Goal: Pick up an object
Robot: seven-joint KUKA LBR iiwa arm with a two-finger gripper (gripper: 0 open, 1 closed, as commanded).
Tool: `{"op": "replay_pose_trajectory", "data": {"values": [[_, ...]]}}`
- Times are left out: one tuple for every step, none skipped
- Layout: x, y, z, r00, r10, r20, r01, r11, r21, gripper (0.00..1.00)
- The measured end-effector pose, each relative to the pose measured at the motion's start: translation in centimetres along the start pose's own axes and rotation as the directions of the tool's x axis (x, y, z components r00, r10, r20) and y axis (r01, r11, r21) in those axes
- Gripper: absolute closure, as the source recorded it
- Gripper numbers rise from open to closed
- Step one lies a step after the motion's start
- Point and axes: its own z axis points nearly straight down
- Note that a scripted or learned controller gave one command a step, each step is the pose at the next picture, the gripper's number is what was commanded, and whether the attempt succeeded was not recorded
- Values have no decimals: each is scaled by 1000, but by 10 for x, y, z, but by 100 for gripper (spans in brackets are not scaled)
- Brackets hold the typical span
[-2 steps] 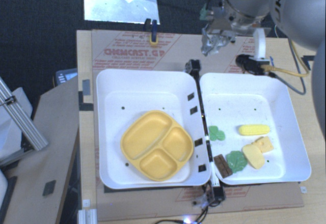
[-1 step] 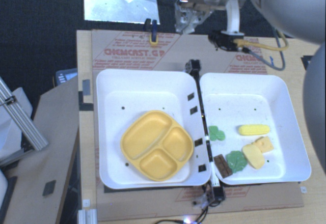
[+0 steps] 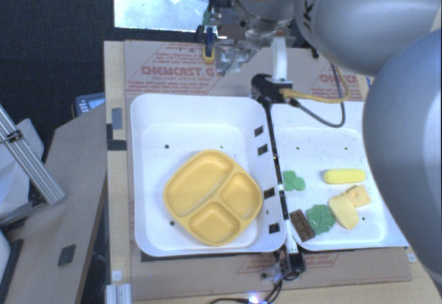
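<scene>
A yellow divided plate point(image 3: 213, 195) lies in the left white bin point(image 3: 148, 123). The right bin point(image 3: 376, 233) holds a corn cob point(image 3: 344, 175), a small green piece point(image 3: 294, 181), a larger green leafy piece point(image 3: 320, 217), a brown bar point(image 3: 301, 224) and two pale yellow chunks point(image 3: 344, 211) point(image 3: 358, 195). My gripper point(image 3: 231, 57) hangs high above the far edge of the left bin, well away from every object. Nothing shows in its grasp. The grey arm covers the top right.
A black divider strip point(image 3: 273, 157) runs between the two bins. A yellow cable point(image 3: 314, 97) loops over the far edge of the right bin. Brown cardboard point(image 3: 173, 68) lies under the bins. Metal rails point(image 3: 27, 164) lean at the left.
</scene>
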Motion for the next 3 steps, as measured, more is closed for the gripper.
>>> {"op": "replay_pose_trajectory", "data": {"values": [[1, 1, -65, 1000, 0, -3, 0, 1000, -12, 100], [20, 0, 12, 1000, 0, 0, 0, 1000, 0, 100], [22, 1, -47, 1000, 1, -3, -1, 1000, -10, 100]]}}
